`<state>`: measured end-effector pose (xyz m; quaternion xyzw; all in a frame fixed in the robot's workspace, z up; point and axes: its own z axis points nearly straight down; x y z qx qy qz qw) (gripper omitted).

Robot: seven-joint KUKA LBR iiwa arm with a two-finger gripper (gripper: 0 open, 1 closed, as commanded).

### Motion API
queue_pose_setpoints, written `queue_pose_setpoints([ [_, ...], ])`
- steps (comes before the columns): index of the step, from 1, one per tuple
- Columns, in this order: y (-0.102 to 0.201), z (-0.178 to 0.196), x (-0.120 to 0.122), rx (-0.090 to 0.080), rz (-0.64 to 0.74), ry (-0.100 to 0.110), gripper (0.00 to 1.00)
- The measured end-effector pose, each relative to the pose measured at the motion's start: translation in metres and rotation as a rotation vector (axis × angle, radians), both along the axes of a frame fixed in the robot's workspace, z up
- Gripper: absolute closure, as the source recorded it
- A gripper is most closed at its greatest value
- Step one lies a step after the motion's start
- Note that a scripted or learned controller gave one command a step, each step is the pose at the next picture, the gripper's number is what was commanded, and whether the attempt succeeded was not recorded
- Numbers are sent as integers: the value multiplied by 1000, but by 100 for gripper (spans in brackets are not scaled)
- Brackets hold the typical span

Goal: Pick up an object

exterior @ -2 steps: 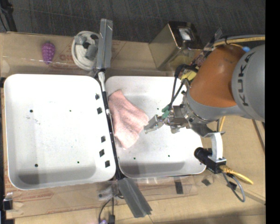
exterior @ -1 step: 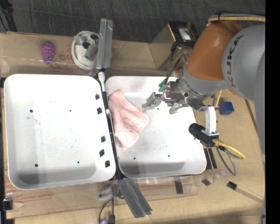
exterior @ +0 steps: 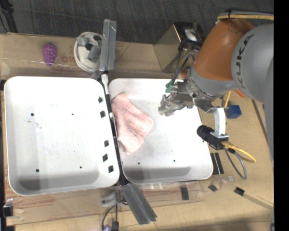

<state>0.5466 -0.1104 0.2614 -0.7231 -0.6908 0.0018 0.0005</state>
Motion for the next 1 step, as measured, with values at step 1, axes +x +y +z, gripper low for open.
queue_pose_setpoints([
  [1, -26, 22, -11, 0, 179, -5, 100],
])
